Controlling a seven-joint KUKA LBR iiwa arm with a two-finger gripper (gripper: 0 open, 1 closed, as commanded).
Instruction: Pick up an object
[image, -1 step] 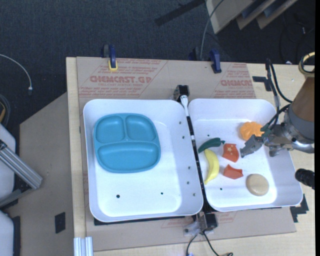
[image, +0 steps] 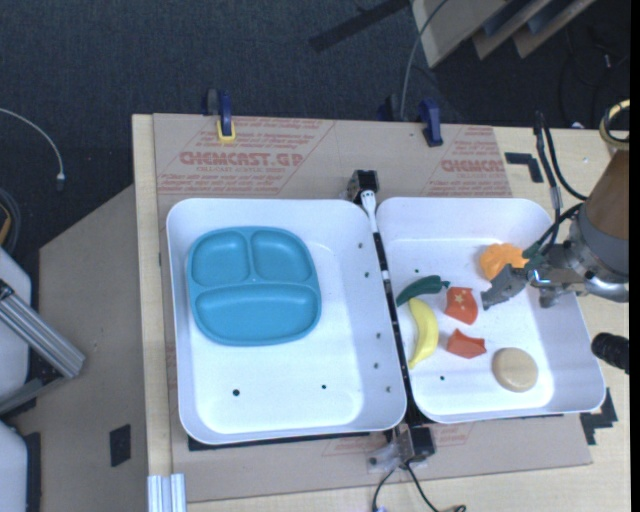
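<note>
Arm reaches low over right bin (image: 570, 390), gripper (image: 508, 285) spread wide beside orange piece (image: 497, 259).

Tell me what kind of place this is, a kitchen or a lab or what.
Most likely a robotics lab bench, not a kitchen. A robot arm reaches over two white bins clamped onto a cardboard-covered board, the food is toys like a banana, and loose cables run across the dark carpet.

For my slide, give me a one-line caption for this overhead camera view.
KUKA arm's gripper over the right bin of toy food, near an orange piece; blue divided plate in the left bin.
</note>
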